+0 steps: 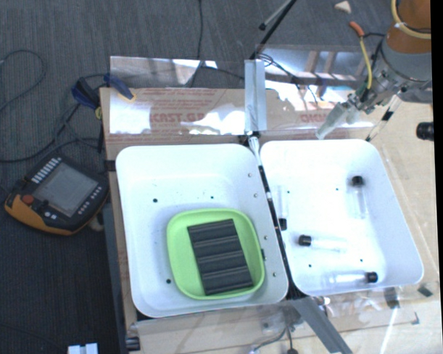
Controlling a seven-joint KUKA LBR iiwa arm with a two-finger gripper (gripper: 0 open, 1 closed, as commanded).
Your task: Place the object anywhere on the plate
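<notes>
A green square plate [177, 243] sits in the left bin [139, 212], toward its front. A dark grey ribbed block [221, 256] lies flat on the plate and covers most of its middle. My gripper [333, 122] hangs at the upper right, above the back rim of the right bin [397, 224]. It is far from the plate and I see nothing held in it. In the right bin lie three clear tubes with black caps: one [358, 197] near the right, one [322, 242] in the middle, one [351, 278] at the front.
A metal post [255, 99] rises at the back between the bins. Yellow and grey cables [365, 51] trail from the arm's wrist. A small dark piece [281, 223] sits on the ridge between the bins. A teach pendant [57, 194] lies on the floor at left.
</notes>
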